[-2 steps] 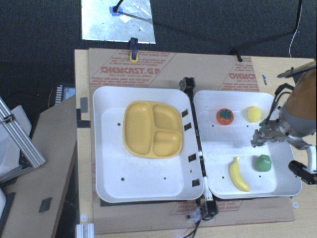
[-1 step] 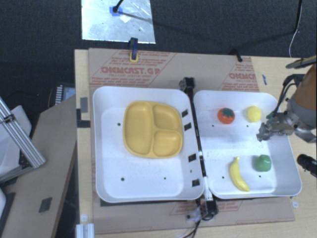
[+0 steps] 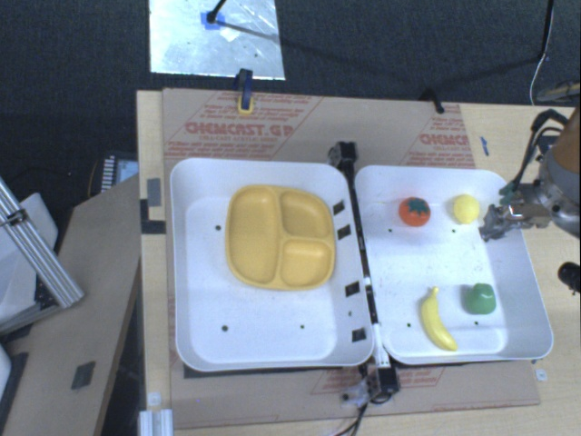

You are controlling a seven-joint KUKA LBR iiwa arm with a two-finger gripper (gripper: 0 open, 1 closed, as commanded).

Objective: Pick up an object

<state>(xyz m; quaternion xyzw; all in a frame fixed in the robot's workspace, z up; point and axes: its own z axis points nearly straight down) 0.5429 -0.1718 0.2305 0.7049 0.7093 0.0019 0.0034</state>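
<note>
The right bin [image 3: 517, 271] holds a red tomato [image 3: 415, 211], a yellow lemon [image 3: 466, 208], a yellow banana [image 3: 438, 320] and a green pepper [image 3: 479, 298]. My gripper [image 3: 498, 222] hangs over the bin's right side, just right of the lemon and above the pepper. Nothing shows between its fingers.
The left bin [image 3: 195, 271] bears a yellow divided plate [image 3: 278, 236]. A black clamp strip [image 3: 356, 252] runs between the two bins. Cardboard lies under both bins, and a foil sheet [image 3: 216, 25] sits at the back.
</note>
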